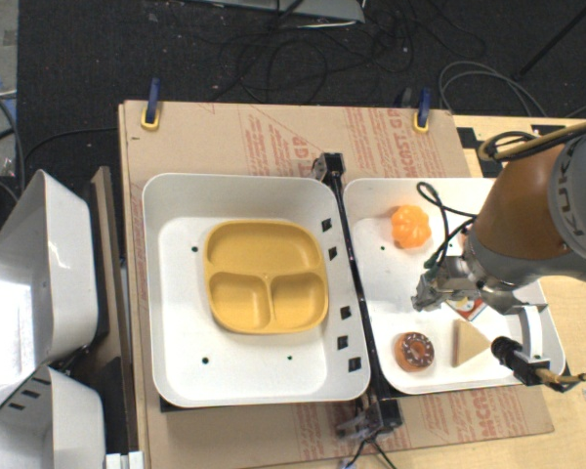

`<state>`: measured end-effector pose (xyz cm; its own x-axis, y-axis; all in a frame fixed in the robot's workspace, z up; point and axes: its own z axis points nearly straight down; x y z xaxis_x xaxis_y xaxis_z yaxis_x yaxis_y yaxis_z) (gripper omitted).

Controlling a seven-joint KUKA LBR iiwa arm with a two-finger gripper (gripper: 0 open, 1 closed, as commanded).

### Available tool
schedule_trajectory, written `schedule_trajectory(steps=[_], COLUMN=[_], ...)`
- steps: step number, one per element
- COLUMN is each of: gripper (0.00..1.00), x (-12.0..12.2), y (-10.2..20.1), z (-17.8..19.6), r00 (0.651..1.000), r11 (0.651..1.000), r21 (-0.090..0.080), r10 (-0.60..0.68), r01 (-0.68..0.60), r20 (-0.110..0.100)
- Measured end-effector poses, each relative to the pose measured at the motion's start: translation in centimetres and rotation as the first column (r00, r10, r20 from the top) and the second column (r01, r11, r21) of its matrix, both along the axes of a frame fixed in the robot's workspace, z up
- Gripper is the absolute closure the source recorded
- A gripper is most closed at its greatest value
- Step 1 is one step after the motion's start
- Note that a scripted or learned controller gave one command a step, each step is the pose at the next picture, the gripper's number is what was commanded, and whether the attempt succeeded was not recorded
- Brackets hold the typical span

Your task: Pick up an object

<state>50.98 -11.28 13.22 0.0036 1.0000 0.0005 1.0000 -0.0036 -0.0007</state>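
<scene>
gripper (438,291) hung low in right bin (371,262), finger state could not be told | orange fruit (410,226) behind | doughnut (414,351), wedge (468,344) in front | yellow divided plate (267,275) in left bin (166,262)

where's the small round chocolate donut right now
The small round chocolate donut lies in the right white bin, near its front edge, just left of a tan wedge-shaped piece and below the gripper.
</scene>
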Motion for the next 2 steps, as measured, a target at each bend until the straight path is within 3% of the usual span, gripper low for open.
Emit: schedule_trajectory(steps=[2], gripper=[1.00], x=[0.4], y=[0.2], z=[8.3], r00=[1.000], r11=[1.000], r21=[-0.002], r10=[0.007], r01=[-0.007], r20=[0.004])
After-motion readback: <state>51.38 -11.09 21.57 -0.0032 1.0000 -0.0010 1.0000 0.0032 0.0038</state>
